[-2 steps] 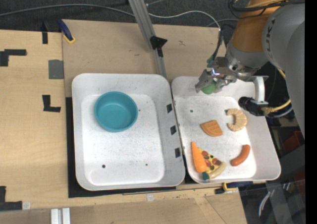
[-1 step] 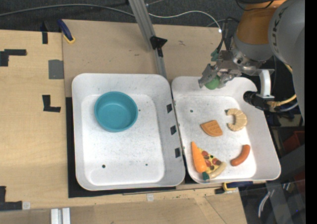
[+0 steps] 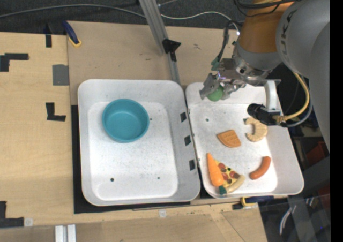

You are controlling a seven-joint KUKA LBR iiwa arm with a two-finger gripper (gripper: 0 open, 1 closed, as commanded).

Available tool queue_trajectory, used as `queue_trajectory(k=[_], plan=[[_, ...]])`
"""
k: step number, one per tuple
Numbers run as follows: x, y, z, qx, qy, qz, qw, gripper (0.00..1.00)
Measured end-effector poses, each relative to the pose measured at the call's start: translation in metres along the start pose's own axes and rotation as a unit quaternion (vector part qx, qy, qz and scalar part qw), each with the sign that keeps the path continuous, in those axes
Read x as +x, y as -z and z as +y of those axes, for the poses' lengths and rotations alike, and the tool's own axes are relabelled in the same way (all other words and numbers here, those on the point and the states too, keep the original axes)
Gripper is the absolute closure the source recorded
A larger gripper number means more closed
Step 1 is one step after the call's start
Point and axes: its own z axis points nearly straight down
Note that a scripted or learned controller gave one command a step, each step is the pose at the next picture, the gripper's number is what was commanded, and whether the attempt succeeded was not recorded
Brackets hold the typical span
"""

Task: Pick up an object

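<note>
My gripper (image 3: 216, 91) hangs over the far left corner of the right bin (image 3: 284, 182). A small round green object (image 3: 215, 95) sits between its grey fingers, and the gripper is shut on it. Lying in the right bin are an orange cracker-like piece (image 3: 229, 138), a pale croissant (image 3: 256, 130), a red-orange sausage (image 3: 260, 167), a carrot (image 3: 215, 169) and a pizza slice (image 3: 232, 180). The left bin (image 3: 96, 182) holds a blue bowl (image 3: 126, 120).
A slanted metal pole (image 3: 155, 19) rises behind the bins and ends at the divider between them. The arm's orange band and grey body fill the upper right. Cables run along the back of the bench.
</note>
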Motion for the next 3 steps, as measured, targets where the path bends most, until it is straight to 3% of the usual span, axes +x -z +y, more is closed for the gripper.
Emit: queue_trajectory(k=[3], plan=[[0.132, -0.009, -0.088, 0.001, -0.002, -0.001, 1.0, 1.0]])
